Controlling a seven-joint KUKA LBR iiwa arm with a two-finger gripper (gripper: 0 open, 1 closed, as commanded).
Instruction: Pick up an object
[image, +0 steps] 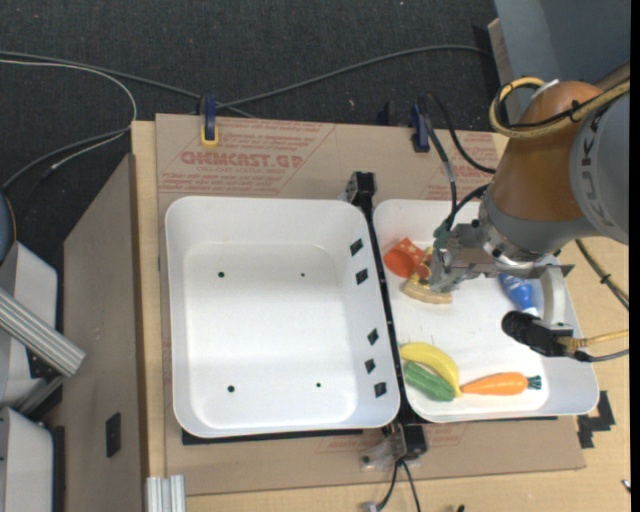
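Note:
My gripper (445, 268) hangs low over the upper left part of the right bin (570, 400), under the grey arm with its orange band. Directly below and left of it lies a flat beige object (426, 291), partly covered by the gripper. A red-orange object (399, 258) sits just left of the gripper, close to the divider. A blue object (518, 293) lies to the gripper's right, half hidden by the arm. At the front of the same bin lie a yellow banana (432, 359), a green vegetable (427, 380) and an orange carrot (493, 383).
The left bin (190, 300) stands beside the right one, with a black clip strip (368, 300) between them. A black part with a cable (532, 332) juts over the right bin. Cables run across the cardboard at the back.

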